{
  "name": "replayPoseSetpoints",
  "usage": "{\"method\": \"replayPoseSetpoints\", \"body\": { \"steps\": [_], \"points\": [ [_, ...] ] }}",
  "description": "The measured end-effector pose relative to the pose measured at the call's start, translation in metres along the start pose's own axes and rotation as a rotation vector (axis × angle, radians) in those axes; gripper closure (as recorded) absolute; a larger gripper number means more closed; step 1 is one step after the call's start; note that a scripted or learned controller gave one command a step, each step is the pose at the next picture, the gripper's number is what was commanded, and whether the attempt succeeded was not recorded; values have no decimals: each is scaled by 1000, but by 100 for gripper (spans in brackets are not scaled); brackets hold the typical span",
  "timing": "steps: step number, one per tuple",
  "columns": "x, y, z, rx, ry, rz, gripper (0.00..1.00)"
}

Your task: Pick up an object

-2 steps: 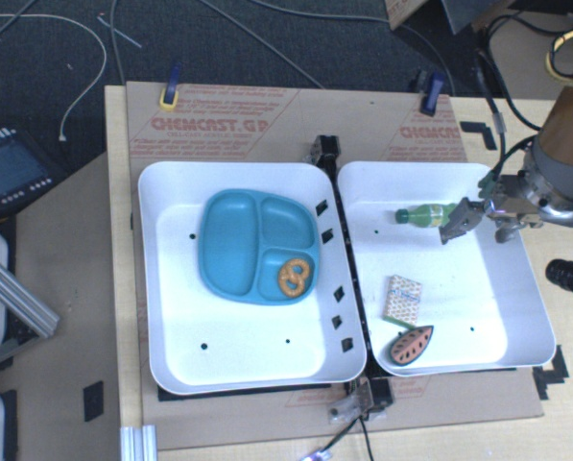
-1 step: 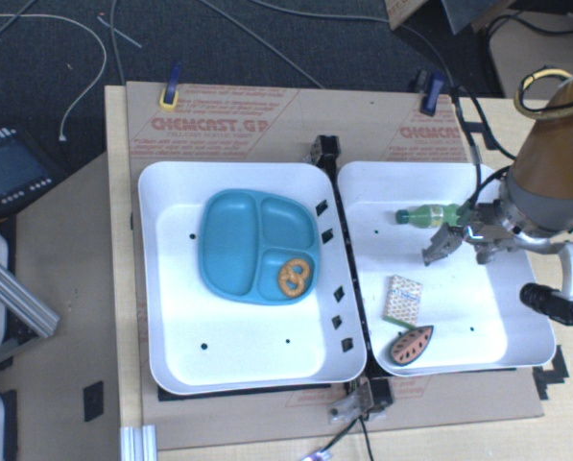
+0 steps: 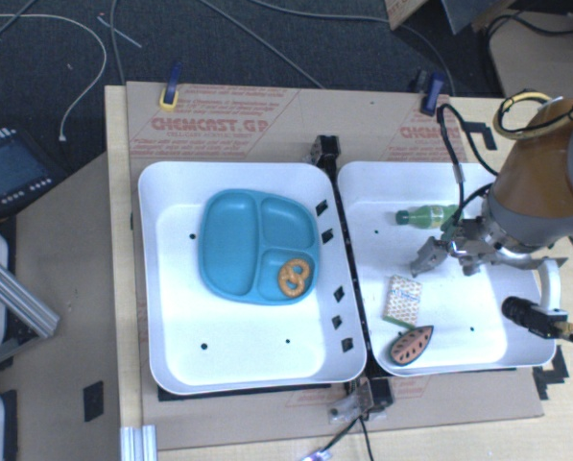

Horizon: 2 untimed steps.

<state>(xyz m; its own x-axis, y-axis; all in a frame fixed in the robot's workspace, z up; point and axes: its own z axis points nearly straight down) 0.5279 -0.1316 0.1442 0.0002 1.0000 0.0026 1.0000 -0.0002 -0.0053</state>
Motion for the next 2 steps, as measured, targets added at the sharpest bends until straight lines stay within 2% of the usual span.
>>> {"method": "replayPoseSetpoints", "body": {
  "steps": [1,2],
  "points": [
    [0,1,50,-6,0,1,0],
    [1,4,35,-12,1,-1,100]
  ]
}}
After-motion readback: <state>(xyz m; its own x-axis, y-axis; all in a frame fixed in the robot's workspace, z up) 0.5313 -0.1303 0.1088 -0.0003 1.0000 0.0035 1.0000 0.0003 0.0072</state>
